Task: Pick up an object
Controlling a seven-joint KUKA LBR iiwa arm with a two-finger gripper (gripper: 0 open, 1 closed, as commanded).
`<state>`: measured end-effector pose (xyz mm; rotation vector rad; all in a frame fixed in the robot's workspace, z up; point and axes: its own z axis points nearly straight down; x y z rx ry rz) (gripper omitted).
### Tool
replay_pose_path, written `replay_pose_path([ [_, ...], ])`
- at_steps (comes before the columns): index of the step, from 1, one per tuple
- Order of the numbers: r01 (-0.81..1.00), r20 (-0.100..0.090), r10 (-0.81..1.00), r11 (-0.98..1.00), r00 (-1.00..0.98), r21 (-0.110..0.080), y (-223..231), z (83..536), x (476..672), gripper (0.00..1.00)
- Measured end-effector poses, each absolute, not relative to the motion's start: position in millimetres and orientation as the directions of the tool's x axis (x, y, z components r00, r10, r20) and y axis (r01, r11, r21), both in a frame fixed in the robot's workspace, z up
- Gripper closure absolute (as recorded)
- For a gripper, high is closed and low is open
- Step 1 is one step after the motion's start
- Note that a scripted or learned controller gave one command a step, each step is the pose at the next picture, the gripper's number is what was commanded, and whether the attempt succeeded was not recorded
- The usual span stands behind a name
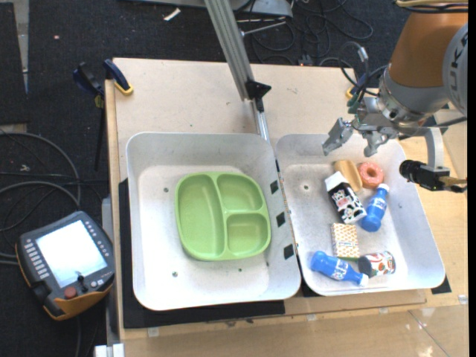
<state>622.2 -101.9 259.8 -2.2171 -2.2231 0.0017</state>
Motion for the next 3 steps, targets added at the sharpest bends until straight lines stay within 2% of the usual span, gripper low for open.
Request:
replay_pose_path([
  [1,1.000,0.001,1.000,0.002,-0.002,-0.002,-101.9,259.9,622.2,0.00],
  [2,1.000,0.000,1.000,0.000,0.000,-0.005,-96.1,213.4,616.5,0.00],
  [3,1.000,0.000,1.000,-0.001,0.001,-0.007,-97.0,148.7,615.7,0.00],
])
